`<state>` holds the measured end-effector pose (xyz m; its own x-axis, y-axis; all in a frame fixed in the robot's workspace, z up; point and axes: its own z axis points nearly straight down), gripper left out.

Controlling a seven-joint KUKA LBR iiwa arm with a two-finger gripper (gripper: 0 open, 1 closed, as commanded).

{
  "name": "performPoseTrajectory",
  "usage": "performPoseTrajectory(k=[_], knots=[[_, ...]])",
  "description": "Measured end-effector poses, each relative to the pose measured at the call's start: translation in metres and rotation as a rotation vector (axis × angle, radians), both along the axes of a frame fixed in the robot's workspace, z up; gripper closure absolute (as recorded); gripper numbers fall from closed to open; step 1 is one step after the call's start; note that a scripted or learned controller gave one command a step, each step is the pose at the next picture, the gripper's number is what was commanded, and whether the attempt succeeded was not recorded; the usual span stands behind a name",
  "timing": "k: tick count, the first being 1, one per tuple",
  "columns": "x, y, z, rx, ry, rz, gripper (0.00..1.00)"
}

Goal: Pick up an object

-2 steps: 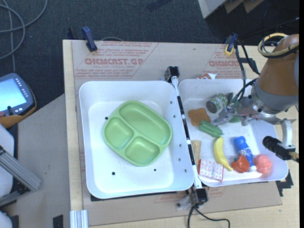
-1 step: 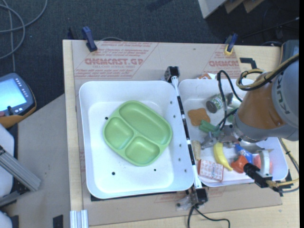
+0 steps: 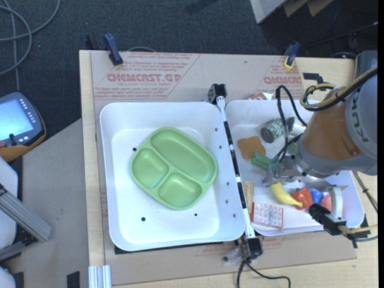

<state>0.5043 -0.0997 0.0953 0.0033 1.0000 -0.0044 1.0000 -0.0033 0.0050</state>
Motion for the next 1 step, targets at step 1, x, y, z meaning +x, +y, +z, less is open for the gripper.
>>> performPoseTrajectory(k=[1], knots=[[0.0570, 0.0776, 0.0956, 0.006, -0.010, 0.014, 1.00]])
